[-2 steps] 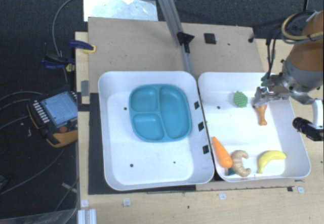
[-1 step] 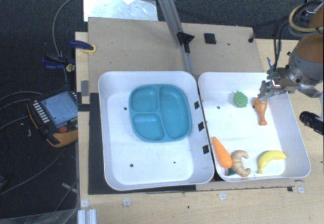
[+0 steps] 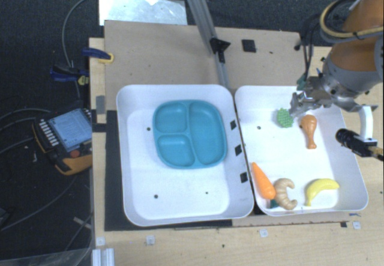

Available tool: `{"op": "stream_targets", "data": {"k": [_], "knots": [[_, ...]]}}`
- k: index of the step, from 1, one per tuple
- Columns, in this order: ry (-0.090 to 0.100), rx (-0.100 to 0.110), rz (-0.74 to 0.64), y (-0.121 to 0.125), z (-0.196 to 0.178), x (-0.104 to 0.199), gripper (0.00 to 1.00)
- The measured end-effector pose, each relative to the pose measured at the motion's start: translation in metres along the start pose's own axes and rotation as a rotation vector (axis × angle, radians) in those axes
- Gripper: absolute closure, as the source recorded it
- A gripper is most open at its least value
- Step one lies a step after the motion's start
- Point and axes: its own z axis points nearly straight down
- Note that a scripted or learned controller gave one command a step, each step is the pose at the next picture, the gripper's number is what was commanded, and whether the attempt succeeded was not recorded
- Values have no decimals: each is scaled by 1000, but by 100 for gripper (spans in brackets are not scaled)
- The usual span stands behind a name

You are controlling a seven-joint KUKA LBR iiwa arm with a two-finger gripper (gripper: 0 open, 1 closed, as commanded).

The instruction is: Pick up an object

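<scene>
Nearest to the camera, along the near wall of the right bin (image 3: pixel 360 202), lie a carrot (image 3: pixel 262 179), a beige croissant-shaped toy (image 3: pixel 285 192) and a yellow banana (image 3: pixel 320 189), close together. Farther back, the pincer (image 3: pixel 302 102) hangs low over a small green bumpy piece (image 3: pixel 284 117), with a chicken drumstick (image 3: pixel 309 129) just to the right of it. Whether the pincer is open or closed I cannot tell from this angle. The green piece seems the target; I judge it to be light, hard plastic, not fragile but perhaps slippery, so it is best taken across its round middle. The left bin (image 3: pixel 135 199) carries a blue divided plate (image 3: pixel 189 134).
</scene>
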Motion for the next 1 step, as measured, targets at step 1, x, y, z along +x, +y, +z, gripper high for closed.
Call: {"op": "stream_targets", "data": {"k": [1], "knots": [[1,0,-1,14,-6,56,100]]}}
